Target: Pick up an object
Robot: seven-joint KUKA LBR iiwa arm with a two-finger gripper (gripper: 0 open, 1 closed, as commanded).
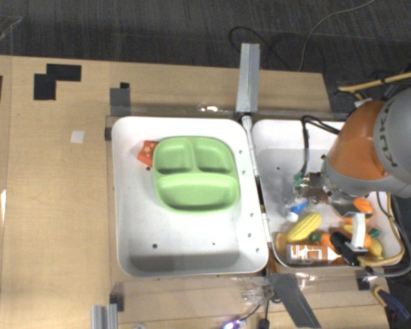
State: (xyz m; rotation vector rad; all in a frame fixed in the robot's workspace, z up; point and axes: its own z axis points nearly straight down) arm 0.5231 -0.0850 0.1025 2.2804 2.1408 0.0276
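Observation:
My gripper (305, 192) is low in the right bin (281, 149), under the grey and orange wrist, just above a pile of small items. Right below it lies a small blue and white item (295, 209), and beside that a yellow corn-like toy (305, 226). Along the bin's near wall lies a brown box (309, 254) with white print. An orange piece (362, 204) and a yellow piece (375, 249) lie to the right. The wrist hides what is directly under the gripper, and nothing is visibly held.
The left bin (133, 238) holds a green divided plate (195, 173) with a small red-orange item (146, 153) at its left edge. A grey post (248, 77) stands behind the wall between the bins. The far half of the right bin shows bare floor.

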